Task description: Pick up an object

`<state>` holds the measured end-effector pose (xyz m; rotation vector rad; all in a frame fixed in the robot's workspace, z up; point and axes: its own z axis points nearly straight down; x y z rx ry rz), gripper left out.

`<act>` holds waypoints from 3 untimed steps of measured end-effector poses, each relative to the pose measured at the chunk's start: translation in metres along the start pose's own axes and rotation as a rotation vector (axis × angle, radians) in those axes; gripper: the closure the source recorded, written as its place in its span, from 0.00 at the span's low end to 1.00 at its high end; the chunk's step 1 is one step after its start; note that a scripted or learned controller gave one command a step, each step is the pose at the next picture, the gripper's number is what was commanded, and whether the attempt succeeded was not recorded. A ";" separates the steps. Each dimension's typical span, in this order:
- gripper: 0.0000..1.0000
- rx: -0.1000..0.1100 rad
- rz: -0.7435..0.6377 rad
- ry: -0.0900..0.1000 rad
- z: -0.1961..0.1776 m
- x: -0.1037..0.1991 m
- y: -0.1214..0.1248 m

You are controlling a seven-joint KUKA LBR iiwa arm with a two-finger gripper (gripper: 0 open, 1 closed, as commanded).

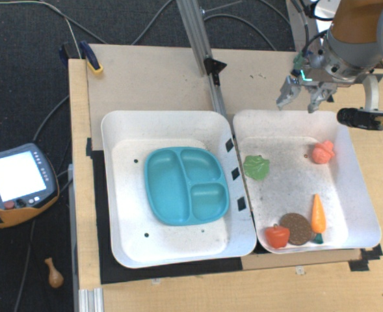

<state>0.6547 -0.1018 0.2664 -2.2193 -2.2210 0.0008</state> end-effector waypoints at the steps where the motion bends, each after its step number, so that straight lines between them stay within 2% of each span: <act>1: 0.00 -0.001 0.000 0.000 -0.001 0.000 0.000; 2: 0.00 0.005 0.002 0.000 0.049 -0.008 0.005; 3: 0.00 0.007 0.002 0.000 0.110 -0.012 0.000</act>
